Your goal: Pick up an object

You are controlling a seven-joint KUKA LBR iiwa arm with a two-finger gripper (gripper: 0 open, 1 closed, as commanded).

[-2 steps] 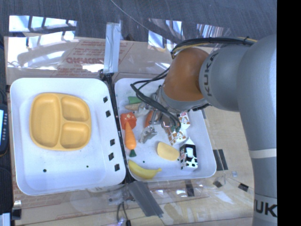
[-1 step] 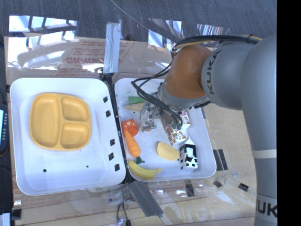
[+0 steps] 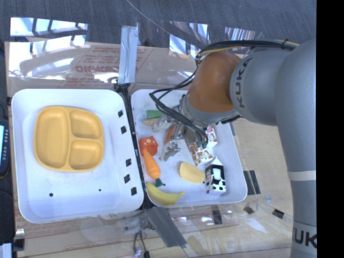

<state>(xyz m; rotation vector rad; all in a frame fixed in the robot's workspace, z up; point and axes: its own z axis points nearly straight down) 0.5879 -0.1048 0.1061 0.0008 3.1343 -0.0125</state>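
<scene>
1. Several toy foods are lying in the right shallow white bin (image 3: 236,160), including an orange plastic carrot (image 3: 152,164).
2. Nothing is looking lifted; the metal two-finger gripper (image 3: 171,150) is hanging beside the carrot, its opening impossible to tell.

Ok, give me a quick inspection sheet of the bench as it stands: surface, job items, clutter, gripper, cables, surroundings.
Surface: two white bins side by side, left bin, right bin.
Job's things: in the right bin, carrot, banana, red piece, yellow wedge, cow-print carton.
Clutter: yellow divided tray in the left bin.
Gripper: gripper low over the right bin, above the carrot; grip cannot be judged.
Cables: black cables looping by the wrist.
Surroundings: cardboard behind the bins.
</scene>
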